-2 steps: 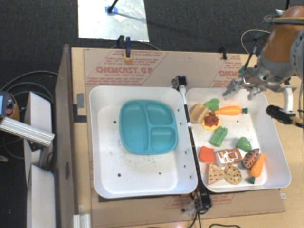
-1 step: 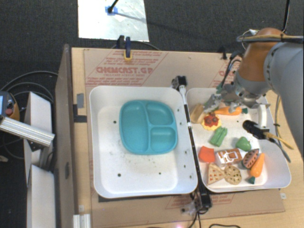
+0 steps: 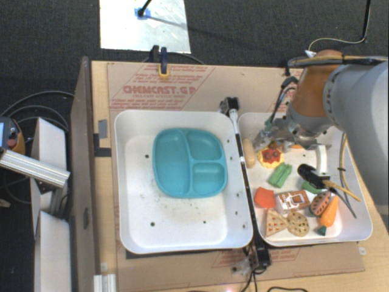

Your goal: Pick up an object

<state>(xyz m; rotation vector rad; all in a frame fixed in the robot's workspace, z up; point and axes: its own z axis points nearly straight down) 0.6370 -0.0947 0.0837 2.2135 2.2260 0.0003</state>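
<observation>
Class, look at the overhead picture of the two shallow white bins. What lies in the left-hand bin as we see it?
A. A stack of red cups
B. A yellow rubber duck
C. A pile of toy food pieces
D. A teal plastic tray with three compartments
D: the teal plastic divided tray lies alone in the left white bin, while the toy food pieces sit in the right white bin.

We find the most open room in the left bin [image 3: 130, 181], where bare floor rings the teal divided plate [image 3: 189, 162] on every side. The right bin [image 3: 364, 224] is crowded: a green piece [image 3: 280, 174], an orange block [image 3: 264, 197], a carton [image 3: 294, 200], a cracker wedge [image 3: 276, 222], a cookie [image 3: 298, 223] and a carrot [image 3: 329, 211] lie close together. The arm [image 3: 340, 96] covers its far end.
</observation>
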